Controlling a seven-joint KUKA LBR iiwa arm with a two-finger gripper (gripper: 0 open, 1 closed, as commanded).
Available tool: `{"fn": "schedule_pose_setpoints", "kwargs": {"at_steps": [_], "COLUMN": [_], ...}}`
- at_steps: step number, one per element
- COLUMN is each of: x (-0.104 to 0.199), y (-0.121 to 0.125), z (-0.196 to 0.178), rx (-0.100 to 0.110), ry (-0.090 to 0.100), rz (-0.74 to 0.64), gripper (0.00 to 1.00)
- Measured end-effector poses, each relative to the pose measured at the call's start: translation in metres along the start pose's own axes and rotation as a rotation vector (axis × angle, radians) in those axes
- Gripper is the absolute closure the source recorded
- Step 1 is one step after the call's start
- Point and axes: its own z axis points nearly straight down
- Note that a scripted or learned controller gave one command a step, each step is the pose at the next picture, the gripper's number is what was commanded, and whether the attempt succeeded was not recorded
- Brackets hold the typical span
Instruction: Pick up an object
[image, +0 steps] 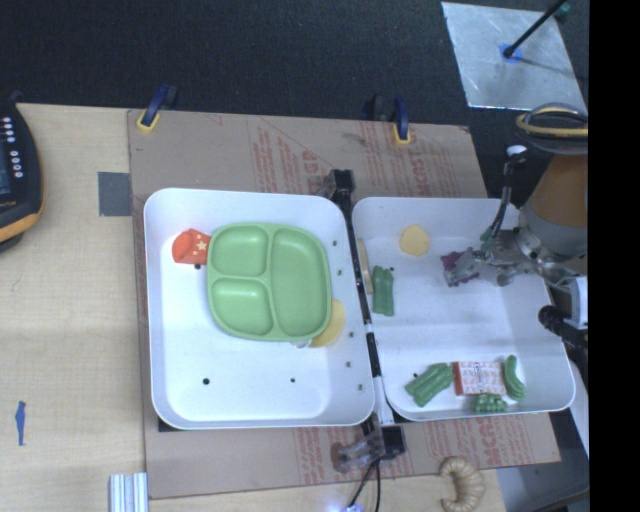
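The jaws (462, 268) hang low over the upper right part of the right bin (470, 330), at the end of the grey arm (555, 215) that enters from the right edge of the frame. I cannot tell if they are released or clenched, because they appear only as a small dark shape. No object is visible between them.

The nearest candidate is the yellow round piece (414, 240), just to the left of the jaws. A green piece (382, 291) lies near the bin's left wall. More green pieces and a red-and-white packet (479, 377) lie together at the lower edge, well apart from the jaws.

In the left bin (250, 390), a green divided plate (270, 281) rests across the middle, with a red item (190, 246) at its upper left.

Both bins stand on brown cardboard (300, 150), which is clamped to a wooden worktop (70, 330). Dark floor is behind.
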Motion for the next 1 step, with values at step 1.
{"fn": "schedule_pose_setpoints", "kwargs": {"at_steps": [1], "x": [-0.0002], "y": [0.0366], "z": [-0.0057], "rx": [-0.001], "ry": [0.001], "rz": [0.001], "gripper": [0.0]}}
